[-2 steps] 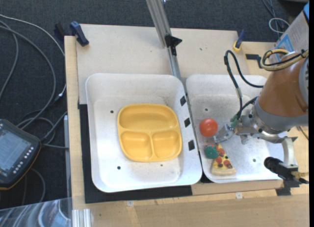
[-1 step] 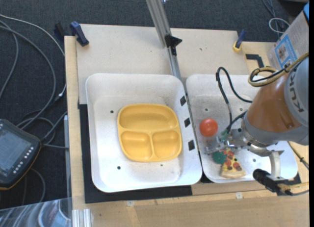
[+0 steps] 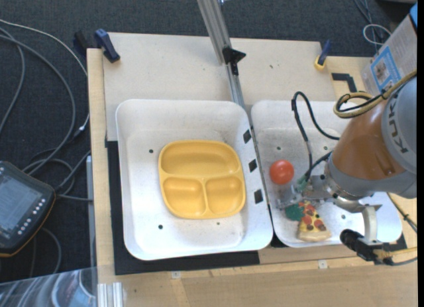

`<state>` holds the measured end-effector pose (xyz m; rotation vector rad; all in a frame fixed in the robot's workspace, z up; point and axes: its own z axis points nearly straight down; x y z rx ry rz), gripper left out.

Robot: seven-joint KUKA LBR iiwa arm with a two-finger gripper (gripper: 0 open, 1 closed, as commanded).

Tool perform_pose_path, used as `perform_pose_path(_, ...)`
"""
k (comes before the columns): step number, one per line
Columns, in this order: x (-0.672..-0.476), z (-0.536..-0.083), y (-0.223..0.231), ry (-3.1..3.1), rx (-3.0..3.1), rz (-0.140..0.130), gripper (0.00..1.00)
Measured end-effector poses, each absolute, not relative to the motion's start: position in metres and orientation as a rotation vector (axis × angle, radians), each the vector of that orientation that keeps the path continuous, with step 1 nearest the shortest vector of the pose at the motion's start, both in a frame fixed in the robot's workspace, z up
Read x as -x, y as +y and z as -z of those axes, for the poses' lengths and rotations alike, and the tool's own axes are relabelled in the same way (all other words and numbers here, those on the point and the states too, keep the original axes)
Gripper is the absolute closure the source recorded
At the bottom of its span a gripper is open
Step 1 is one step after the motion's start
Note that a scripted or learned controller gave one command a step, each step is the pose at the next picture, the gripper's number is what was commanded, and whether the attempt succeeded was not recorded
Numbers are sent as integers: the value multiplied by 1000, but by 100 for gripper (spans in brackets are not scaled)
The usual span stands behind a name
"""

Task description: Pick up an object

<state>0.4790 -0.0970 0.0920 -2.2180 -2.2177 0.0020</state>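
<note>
Far left: a dark handheld control pendant (image 3: 20,209) lies on the floor beside the bench, with loose cables (image 3: 40,67) trailing over the dark carpet above it.
Bench: a pale wooden board (image 3: 172,67) carries two shallow white bins side by side; a blue clamp (image 3: 106,45) grips its upper left corner.
Left bin (image 3: 136,166): it holds a yellow divided plate (image 3: 201,179), one long compartment at the top and two smaller ones below, sitting flat near the middle of the bin.
Centre: a slanted metal pole (image 3: 213,14) comes down from the top edge and ends at the seam between the two bins.
Right bin (image 3: 265,126): a red-orange ball (image 3: 281,172) rests near its left wall; below and right of it lies a pizza-slice toy (image 3: 311,223), yellow with red and green spots, close to the bin's lower rim. A small green piece (image 3: 293,212) lies just left of the slice, touching or nearly touching it.
Arm: the grey body with its orange band (image 3: 364,146) reaches in from the right and bends down over the right bin, wrist low, a black cable (image 3: 305,123) looping above it.
Gripper (image 3: 296,196): it sits low in the right bin, just below the ball and just above the pizza slice and green piece; the wrist and glare hide the tips, so whether they are apart or together cannot be told.
Grasp: nothing is visibly between the tips.
</note>
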Motion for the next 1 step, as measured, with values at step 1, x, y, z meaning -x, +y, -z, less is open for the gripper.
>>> perform_pose_path(1,-480,-103,-97,-2221,2220,3,100)
